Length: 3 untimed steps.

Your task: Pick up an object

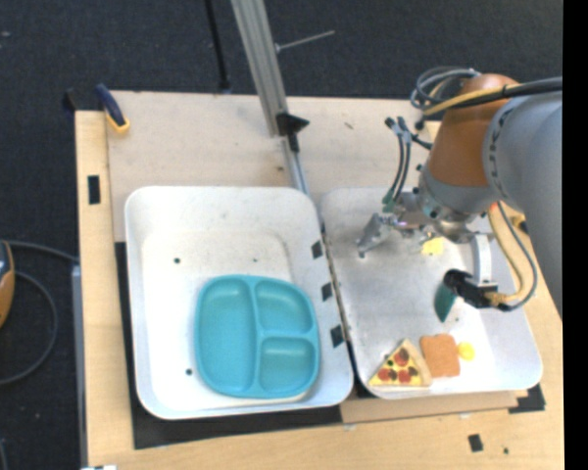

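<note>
Nearest, a toy pizza slice [400, 366] and an orange block [439, 355] lie touching at the right bin's [372, 292] front edge. The left bin [157, 223] holds a teal divided tray [257, 336]. Farther back, the gripper [377, 231] hovers over the right bin, holding nothing I can make out.

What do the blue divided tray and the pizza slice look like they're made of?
The blue divided tray looks like moulded plastic: one uniform colour, rounded compartments, a soft sheen. The pizza slice seems to be a toy, probably plastic or rubber, judging by its flat bright colours and neat wedge; too small to say which.
</note>
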{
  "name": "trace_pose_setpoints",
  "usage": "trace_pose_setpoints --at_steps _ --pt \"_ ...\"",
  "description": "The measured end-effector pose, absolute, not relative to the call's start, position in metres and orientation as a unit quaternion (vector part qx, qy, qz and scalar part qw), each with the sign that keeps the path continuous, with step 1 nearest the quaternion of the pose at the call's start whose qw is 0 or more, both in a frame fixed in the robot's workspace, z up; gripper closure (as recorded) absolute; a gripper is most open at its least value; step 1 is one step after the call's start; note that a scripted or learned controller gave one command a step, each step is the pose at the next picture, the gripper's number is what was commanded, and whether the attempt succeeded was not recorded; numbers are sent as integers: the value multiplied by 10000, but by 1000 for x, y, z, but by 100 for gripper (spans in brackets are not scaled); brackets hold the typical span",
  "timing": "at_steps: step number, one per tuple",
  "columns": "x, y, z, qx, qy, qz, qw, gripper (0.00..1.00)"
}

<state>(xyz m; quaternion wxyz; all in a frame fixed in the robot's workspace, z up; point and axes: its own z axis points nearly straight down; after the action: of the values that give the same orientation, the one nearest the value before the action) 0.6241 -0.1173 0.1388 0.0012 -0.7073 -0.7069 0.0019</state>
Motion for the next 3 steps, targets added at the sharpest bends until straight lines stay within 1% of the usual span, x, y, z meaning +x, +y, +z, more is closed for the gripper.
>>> trace_pose_setpoints --at_steps 1,2,3 --pt "624 -118 99 -7075 -7067 13 5 0" --pt "625 -120 113 -7085 -7057 -8 -22 100" --pt "626 -128 175 -7078 -7064 -18 -33 100"
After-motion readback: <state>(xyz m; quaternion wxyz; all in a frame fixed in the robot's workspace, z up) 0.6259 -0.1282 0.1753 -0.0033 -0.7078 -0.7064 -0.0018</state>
